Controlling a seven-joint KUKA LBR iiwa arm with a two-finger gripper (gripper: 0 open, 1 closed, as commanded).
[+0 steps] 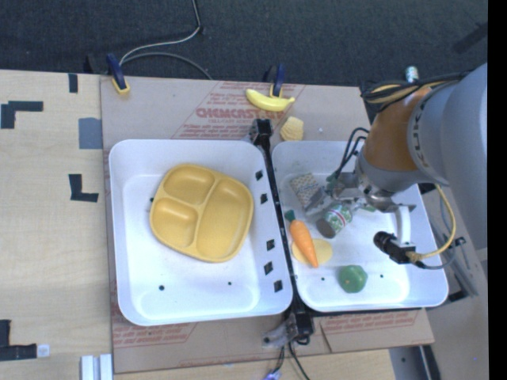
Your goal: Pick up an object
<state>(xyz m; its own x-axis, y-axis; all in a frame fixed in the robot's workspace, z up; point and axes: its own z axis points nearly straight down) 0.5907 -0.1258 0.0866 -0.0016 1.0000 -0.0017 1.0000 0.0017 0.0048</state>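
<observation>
— So, where is the end effector [337, 204]?
— Low in the right bin [412, 291], over a can [336, 218] lying beside the carrot [303, 241]. Whether it is apart or together, I cannot tell.
— And the left bin [127, 212]?
— It holds a yellow plate [202, 211].

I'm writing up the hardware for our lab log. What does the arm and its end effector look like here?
The arm is bulky, rounded and light grey, with an orange band above the wrist. Thin black cables run beside the wrist and a yellow cable loops below it. The end effector is a dark grey metal assembly, with a black fitting nearby.
</observation>
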